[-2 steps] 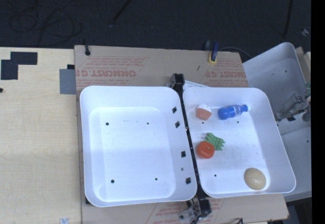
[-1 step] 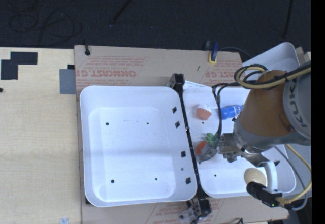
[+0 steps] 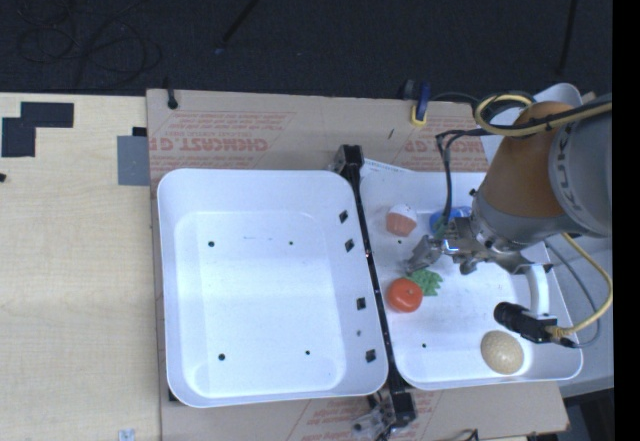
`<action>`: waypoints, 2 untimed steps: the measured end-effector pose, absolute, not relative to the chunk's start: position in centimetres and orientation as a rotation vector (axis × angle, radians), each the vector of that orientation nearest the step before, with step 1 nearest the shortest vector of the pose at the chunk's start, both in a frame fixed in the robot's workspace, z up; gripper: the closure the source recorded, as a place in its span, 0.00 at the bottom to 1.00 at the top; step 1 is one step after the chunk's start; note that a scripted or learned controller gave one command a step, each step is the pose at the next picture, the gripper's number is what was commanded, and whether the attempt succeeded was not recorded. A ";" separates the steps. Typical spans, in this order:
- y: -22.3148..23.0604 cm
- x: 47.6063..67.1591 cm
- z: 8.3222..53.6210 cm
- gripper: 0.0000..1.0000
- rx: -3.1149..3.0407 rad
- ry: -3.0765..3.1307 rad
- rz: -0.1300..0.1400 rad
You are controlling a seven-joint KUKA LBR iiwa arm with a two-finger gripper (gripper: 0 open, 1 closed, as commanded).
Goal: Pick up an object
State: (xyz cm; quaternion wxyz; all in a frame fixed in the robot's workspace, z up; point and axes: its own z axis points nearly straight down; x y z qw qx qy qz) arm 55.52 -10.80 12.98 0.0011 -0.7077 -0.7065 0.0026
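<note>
Single arm [image 3: 560,169] enters from the right side of the scene, grey upper segment at the right edge, orange band [image 3: 520,164] directly left of it above the wrist. Wrist angled down and to the left. Cables loop over the top of the orange band and trail down the right side of the arm. Metal wrist assembly sits below the band, with the gripper [image 3: 425,254] extending left from it, low and pointing toward the left-near direction. Fingers appear as thin grey prongs; spacing between them too blurred to judge. Nothing can be made out between them.
</note>
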 end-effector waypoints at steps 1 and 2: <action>-13.7 47.2 14.5 0.00 -2.222 -2.210 0.010; -15.8 53.6 10.5 0.00 -2.214 -2.223 0.004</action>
